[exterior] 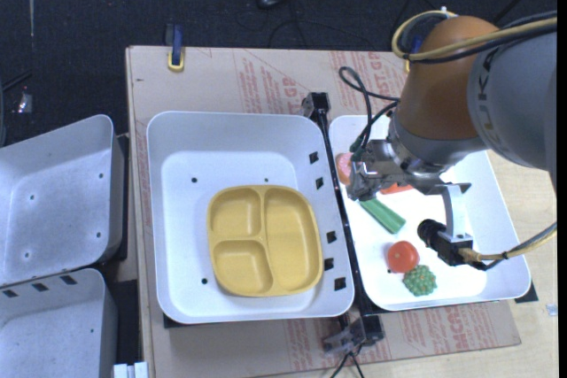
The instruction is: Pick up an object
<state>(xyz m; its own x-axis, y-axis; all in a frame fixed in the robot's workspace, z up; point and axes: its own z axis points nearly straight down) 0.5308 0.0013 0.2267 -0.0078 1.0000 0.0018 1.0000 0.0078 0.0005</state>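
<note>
- Green and knobbly, a small broccoli-like piece (420, 281) lay nearest the camera in the right bin (505, 279), touching a red tomato-like ball (402, 256) just behind it.
- A green stick-shaped piece (383, 214) lay a little farther back, slanted, with its upper end under the robot's wrist.
- An orange piece (396, 188) and a pink-red one (343, 166) showed beside the hand (368, 177), near the bin's left wall.
- The hand hung low over that back-left cluster; whether it was released or clenched could not be told, since the wrist hid it.
- The left bin (168, 190) held a yellow sectioned tray (264, 240), well apart from the hand.
- Farther back, the table (230, 75) carried a blue-and-yellow clip (176, 49) near its far edge.
- Judged from this, a clean pick called for centring on one piece, probably the green stick, with the grip across its narrow width.
- Crowding near the wall looked risky: a neighbour could be nudged or pinched along.
</note>
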